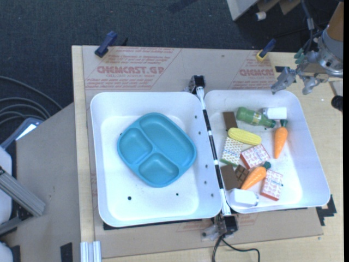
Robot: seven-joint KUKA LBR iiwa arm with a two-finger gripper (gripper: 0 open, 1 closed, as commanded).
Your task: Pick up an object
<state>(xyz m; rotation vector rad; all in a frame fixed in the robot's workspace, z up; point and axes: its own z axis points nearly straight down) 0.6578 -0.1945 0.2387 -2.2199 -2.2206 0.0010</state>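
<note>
White plastic, two shallow bins side by side on the bench (163, 64), which is covered by a sheet of brown printed cardboard.

Camera view. Left bin (103, 113): one blue divided plate (157, 148) with three compartments, lying near the bin's middle, turned at an angle to the bin walls. Nothing rests on it.

Right bin (311, 162): all the small items are here.
- Green bottle (254, 117) with a white cap, lying on its side near the far edge.
- Yellow corn cob (244, 136) just below the bottle, also lying flat.
- Carrot (280, 140) toward the right wall, tip pointing to the near edge.
- Second carrot (253, 177) nearer the front, lying at a slant, touching the chocolate bar.
- Chocolate bar (233, 176), dark brown, beside the bin's left wall.
- Three small patterned boxes: one pale checked (233, 151), one red-and-white (254, 157) just right of it, another red-and-white (271, 185) near the front right.
- White piece (244, 198) at the near left corner of this bin.

My gripper (295, 78) hangs above the far right corner of the right bin, at the rim, apart from every item; the bottle's cap is the nearest thing. My jaws are spread, fingers pointing down and left, with nothing between them.

Blue clamps (105, 43) and (266, 49) sit on the bench's far edge.
</note>
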